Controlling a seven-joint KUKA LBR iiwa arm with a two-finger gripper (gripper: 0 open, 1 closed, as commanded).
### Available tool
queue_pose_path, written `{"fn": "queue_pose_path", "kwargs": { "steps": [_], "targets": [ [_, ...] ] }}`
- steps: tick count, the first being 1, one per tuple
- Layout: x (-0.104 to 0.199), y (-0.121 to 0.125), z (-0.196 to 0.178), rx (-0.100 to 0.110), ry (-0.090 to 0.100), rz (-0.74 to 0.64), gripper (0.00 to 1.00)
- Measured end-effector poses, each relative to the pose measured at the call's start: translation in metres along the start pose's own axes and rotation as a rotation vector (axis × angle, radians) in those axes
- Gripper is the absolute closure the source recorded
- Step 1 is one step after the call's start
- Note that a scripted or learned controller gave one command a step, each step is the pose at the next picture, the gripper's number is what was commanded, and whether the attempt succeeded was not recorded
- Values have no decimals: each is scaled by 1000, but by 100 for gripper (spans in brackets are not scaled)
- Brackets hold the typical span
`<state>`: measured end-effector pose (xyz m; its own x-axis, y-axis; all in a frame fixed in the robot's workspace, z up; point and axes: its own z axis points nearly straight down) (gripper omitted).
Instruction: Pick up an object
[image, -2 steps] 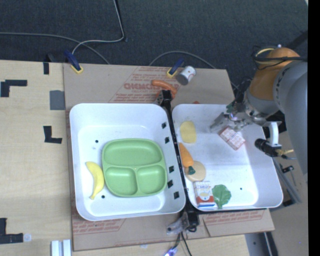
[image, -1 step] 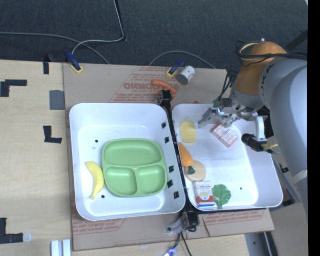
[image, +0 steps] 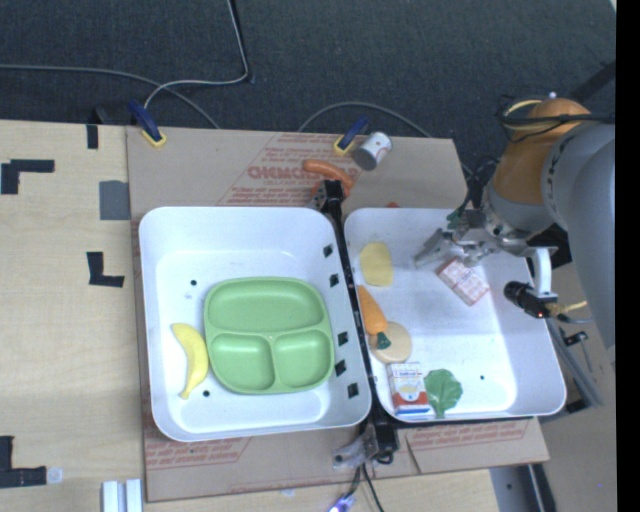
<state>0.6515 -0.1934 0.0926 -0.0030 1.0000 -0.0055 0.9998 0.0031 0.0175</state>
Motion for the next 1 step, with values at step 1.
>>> {"fn": "queue_pose_path", "kwargs": {
  "steps": [1],
  "targets": [
    [-19,18,6,13,4,1,0]
  ]
}}
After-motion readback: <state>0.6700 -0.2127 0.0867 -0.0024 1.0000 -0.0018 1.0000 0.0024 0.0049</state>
